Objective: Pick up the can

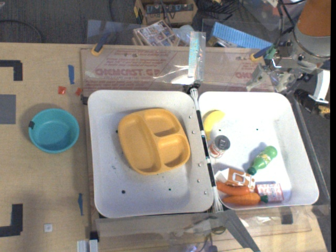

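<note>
The can (219, 145) is small, with a dark grey lid and a reddish side. It stands in the right bin (294, 135) close to that bin's left wall, just below a yellow lemon (212, 121). My gripper (270, 76) hangs over the right bin's far rim at the upper right, well away from the can. The grey arm with its orange band (316, 12) rises behind it.
A green bottle (262, 160), a carrot (239, 193), a small orange-and-white box (240, 179) and a red-and-white packet (271, 191) lie in the right bin's near part. A yellow divided plate (153, 139) sits in the left bin (105, 182). A teal bowl (53, 130) rests on the bench at left.
</note>
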